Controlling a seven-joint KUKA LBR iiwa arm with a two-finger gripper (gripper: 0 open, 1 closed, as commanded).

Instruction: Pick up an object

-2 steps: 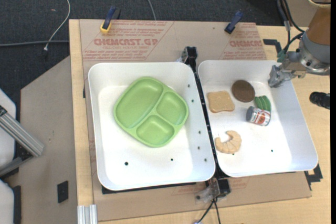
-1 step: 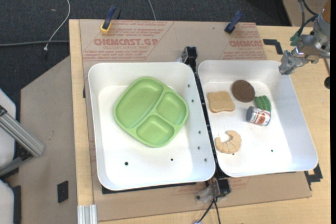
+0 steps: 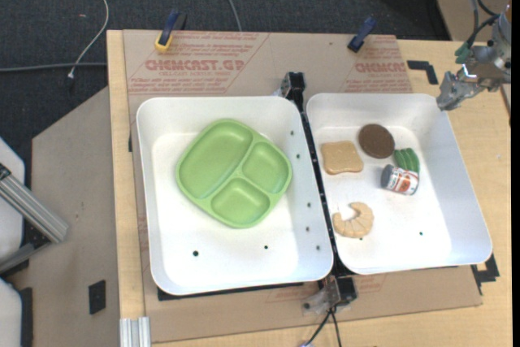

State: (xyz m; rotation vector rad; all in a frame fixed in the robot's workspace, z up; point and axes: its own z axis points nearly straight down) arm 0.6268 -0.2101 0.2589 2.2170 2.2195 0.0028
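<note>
The right bin (image 3: 455, 199) holds a slice of toast (image 3: 341, 158), a brown round patty (image 3: 377, 140), a small can lying on its side (image 3: 400, 180) with a green piece (image 3: 408, 159) beside it, and a curved croissant-like pastry (image 3: 355, 220). My gripper (image 3: 452, 93) hangs at the far right, above the right bin's back right corner, well apart from all these objects. Nothing shows between its fingers.
The left bin (image 3: 162, 240) carries a green three-compartment plate (image 3: 234, 172). Blue clamps (image 3: 169, 29) (image 3: 361, 34) hold the cardboard base at the back. A black bracket (image 3: 293, 84) sits between the bins. Cables and boxes lie beyond the bench.
</note>
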